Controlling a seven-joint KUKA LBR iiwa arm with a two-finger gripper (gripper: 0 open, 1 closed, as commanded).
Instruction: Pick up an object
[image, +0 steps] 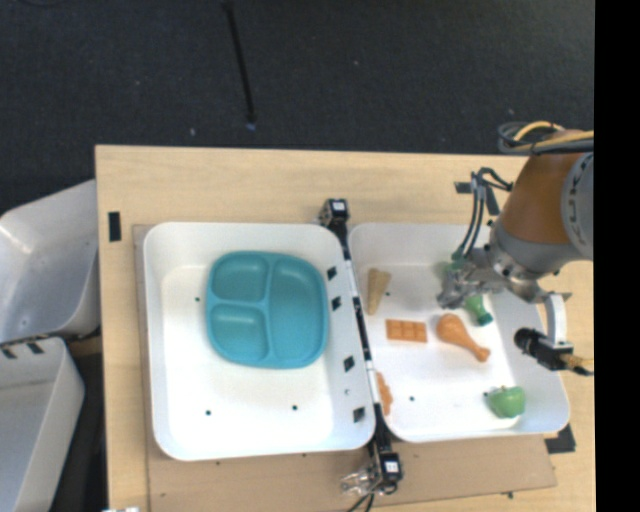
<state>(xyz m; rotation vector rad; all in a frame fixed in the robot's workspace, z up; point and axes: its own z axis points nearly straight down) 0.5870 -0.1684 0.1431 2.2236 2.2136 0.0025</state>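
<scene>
My gripper (458, 291) hangs low over the upper right part of the right bin (430, 425), below the arm's orange band (535, 200). A small green object (479, 310) lies right beside it, partly hidden by the wrist; I cannot tell whether they touch. An orange-brown drumstick (462, 336) lies just below the gripper. Left of it rests an orange waffle-like rectangle (406, 331). A tan wedge (377, 288) sits near the bin's upper left. A green round fruit (507, 401) is in the lower right corner, and a small orange piece (383, 392) lies by the bin's left wall.
The left bin (180, 420) holds a teal divided plate (268, 308). A divider with black clips (352, 330) runs between the bins. A black attachment (545, 347) sticks out from the arm over the right bin's right rim. White containers (45, 270) stand left of the bench.
</scene>
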